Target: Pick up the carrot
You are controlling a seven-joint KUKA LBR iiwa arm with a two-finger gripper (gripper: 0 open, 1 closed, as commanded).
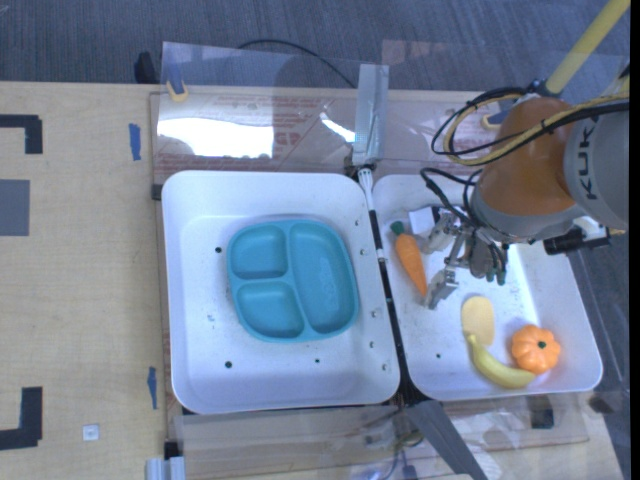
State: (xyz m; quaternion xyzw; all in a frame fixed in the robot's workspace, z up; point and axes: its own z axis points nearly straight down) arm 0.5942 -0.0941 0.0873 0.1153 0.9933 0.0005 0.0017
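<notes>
Claw [441, 268] spread beside the carrot [411, 261] — not gripping it.

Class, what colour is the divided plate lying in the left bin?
Light blue: the divided plate shows best in the overhead camera view.

One fixed camera looks down at a slant from above the bench [70, 268], far enough back to take in both bins: the left bin [190, 298] sits mid-frame, the right bin [575, 298] toward the right side (its far corner under the arm [530, 168], which reaches in from the right). Floor shows along the top.
</notes>
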